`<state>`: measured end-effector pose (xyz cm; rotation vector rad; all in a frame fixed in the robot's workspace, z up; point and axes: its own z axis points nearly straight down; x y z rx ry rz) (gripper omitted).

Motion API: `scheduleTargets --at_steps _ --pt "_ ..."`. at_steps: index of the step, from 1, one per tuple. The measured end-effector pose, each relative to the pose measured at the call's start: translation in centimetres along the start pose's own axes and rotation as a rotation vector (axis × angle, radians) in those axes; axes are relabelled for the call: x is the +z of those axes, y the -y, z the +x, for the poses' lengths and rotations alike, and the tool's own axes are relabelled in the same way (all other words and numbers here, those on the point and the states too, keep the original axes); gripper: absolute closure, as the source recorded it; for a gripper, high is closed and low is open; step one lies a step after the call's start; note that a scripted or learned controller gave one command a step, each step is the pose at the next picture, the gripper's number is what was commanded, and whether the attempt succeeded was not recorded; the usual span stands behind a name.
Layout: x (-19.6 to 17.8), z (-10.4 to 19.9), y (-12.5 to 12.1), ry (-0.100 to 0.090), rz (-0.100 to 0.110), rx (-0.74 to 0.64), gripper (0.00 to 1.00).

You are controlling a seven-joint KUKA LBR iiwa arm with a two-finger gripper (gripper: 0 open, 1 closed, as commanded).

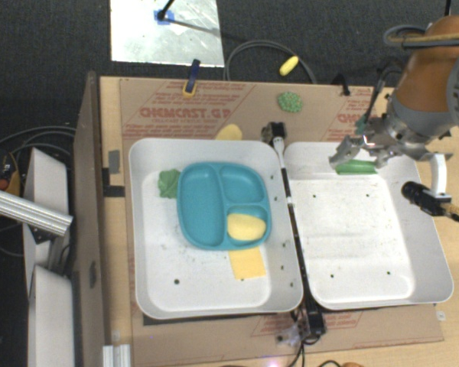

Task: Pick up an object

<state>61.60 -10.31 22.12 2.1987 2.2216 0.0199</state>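
Arm: I see it reaching in from the right, its gripper [357, 153] low over the far edge of the right bin [367, 235].
Gripper state: I read the fingers as spread, a green object [356, 167] lying just under them; I cannot tell if they touch it.
Left bin [149, 228]: 1 blue divided plate [218, 205] with a yellow lump [246, 226] in 1 compartment.
Beside the plate: a green leafy piece [168, 182] at its left, a flat yellow slice [248, 264] at its near edge.

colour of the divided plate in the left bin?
Teal-blue; the divided plate shows plainly in the camera view, with a yellow lump in one compartment.
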Motion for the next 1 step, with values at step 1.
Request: scheduleTargets --at_steps 1 --pt "-1.08 6.96 4.92 -0.005 0.02 0.0 1.0"
